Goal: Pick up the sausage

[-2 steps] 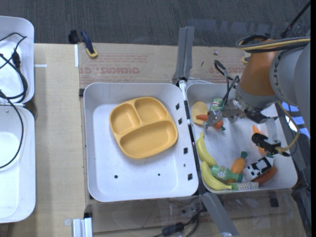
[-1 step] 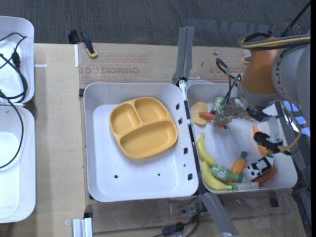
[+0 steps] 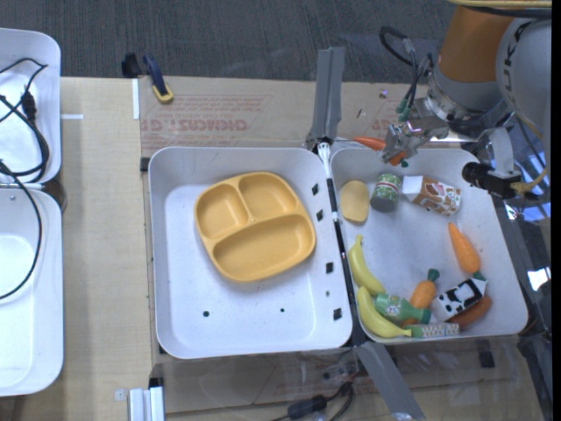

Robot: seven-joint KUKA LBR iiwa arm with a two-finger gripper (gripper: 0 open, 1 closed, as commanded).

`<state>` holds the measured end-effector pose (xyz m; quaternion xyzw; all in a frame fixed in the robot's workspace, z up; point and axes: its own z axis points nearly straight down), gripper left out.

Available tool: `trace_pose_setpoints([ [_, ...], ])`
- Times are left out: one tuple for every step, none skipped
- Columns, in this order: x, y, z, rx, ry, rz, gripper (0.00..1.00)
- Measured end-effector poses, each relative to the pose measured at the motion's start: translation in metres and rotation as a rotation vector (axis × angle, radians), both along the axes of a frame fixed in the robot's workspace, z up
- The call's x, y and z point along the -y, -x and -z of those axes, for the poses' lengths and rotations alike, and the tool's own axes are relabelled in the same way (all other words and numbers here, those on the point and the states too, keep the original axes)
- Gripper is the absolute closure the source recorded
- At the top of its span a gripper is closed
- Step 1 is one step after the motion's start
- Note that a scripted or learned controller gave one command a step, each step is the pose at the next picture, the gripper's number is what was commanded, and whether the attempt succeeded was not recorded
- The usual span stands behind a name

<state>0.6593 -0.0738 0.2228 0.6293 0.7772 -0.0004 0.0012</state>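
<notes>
The claw (image 3: pixel 399 145) hangs over the right bin's (image 3: pixel 504 235) top edge, shut tight on something small and orange. The sausage (image 3: pixel 473 312) lies far below.

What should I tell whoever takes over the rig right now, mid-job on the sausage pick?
Claw: low over the far rim of the right bin, beside a thin orange piece; whether it grips anything cannot be told.
Sausage: likely the red-brown piece in the near right corner of that bin, lying against the black-and-white block.
Done: nothing visibly picked.
Left: bring the claw to that corner, grasp the sausage and lift it.
</notes>
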Motion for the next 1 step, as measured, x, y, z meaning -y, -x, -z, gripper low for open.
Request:
trace_pose_setpoints([
  [-0.0330,0.0001,-0.0199,0.000,0.000,-0.063,1.00],
])
